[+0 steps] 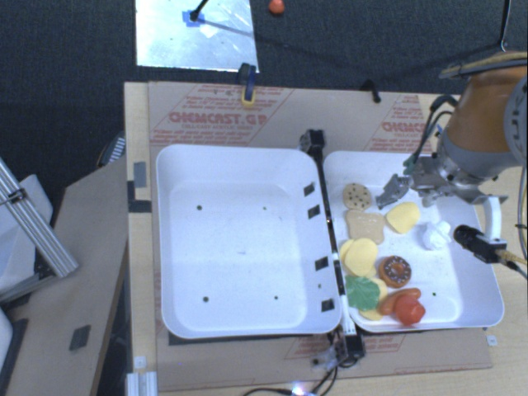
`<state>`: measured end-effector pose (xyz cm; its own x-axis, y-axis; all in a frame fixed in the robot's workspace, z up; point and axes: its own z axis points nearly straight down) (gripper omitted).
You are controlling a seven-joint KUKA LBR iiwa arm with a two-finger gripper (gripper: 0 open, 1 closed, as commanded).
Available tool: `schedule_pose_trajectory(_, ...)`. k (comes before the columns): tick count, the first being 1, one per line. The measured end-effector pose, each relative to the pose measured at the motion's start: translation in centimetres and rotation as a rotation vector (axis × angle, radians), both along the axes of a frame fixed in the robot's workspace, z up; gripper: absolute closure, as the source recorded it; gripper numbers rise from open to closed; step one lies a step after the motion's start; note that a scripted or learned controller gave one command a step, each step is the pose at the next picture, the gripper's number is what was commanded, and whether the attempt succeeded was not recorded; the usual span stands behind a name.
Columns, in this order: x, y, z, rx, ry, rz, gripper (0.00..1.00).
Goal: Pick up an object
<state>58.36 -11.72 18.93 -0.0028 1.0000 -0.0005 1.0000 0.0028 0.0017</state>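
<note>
The right bin (pixel 474 299) holds several toy foods. Among them are a speckled cookie (pixel 356 195), a tan toast slice (pixel 365 225), a yellow chip-like piece (pixel 403 218) and a small white object (pixel 433 237). Nearer the front lie a yellow round piece (pixel 360 256), a chocolate donut (pixel 396 271), a green leafy piece (pixel 360 289) and a red tomato (pixel 408 308). My gripper (pixel 408 193) hangs over the bin's back part, just above the yellow chip-like piece and to the right of the cookie. I see nothing held in it.
The left bin (pixel 239 242) sits beside the right one, with a black-clipped divider (pixel 323 221) between them. The arm's orange band (pixel 487 114) and a black fitting (pixel 474 242) overhang the right bin's right side. A shiny plate (pixel 196 23) and a small orange ball (pixel 276 6) lie beyond the bench.
</note>
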Motion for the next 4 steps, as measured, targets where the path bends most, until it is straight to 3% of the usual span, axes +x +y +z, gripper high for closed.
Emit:
schedule_pose_trajectory(1, -8.1, 1.7, -9.2, 0.003, 0.008, -0.002, 0.0)
schedule_pose_trajectory(2, -1.6, -0.1, -10.0, 0.0, -0.006, 0.001, 0.0)
schedule_pose_trajectory(3, 1.1, -3.2, -10.2, 0.001, -0.005, 0.0, 0.0)
schedule_pose_trajectory(4, 3.8, 2.1, -10.2, -0.002, -0.006, 0.001, 0.0)
